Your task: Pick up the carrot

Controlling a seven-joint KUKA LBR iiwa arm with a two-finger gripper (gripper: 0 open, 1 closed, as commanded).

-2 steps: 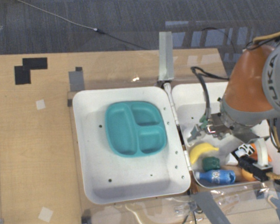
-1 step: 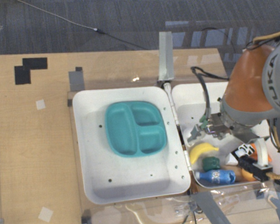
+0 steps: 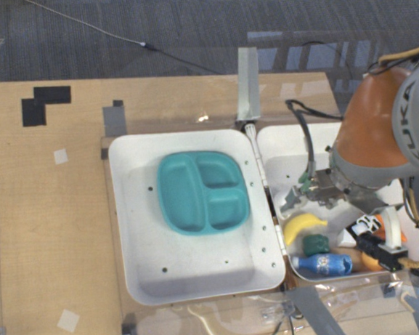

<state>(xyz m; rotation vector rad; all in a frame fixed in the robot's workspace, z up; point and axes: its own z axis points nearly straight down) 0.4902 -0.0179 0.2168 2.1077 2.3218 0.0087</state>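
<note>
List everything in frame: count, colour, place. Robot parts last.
left bin: 1, white, centre of the bench
divided plate: 1, teal, three compartments, in the left bin
right bin: 1, white, beside the left bin, partly under the arm
banana: 1, yellow, right bin, near its front left
green item: 1, dark green, right bin, just in front of the banana; type unclear
bottle: 1, blue, lying along the right bin's front wall
carrot: 1, orange, right bin front, right of the bottle, partly hidden
arm: 1, grey with orange band, over the right bin
gripper: 1, above the banana; finger state unclear
</note>
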